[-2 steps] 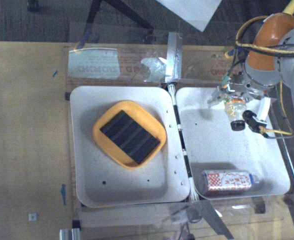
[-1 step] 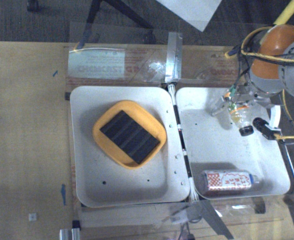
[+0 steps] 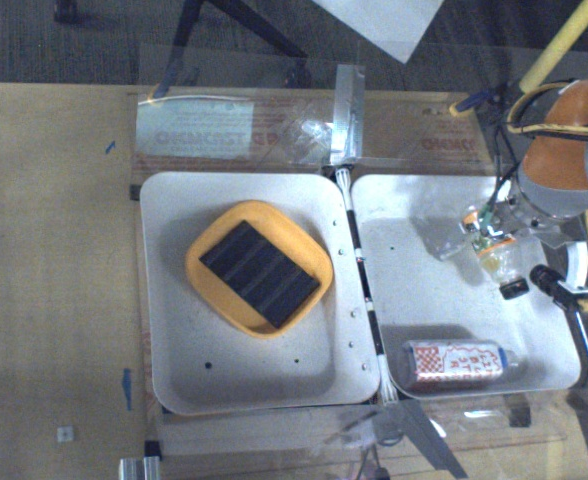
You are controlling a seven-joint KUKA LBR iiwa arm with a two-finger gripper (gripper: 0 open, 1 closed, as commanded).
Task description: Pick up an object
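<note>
Grey arm reaching over right bin (image 3: 404, 218) — pincer (image 3: 486, 236) low, grip state unclear

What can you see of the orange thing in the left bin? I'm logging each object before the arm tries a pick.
The orange object is a rounded, squarish pad or dish with soft corners, matte like foam or plastic. A dark rectangular panel with faint parallel ridges sits on its top, turned diagonally. It lies flat in the middle of the left bin, touching only the floor, apart from every wall.
</note>
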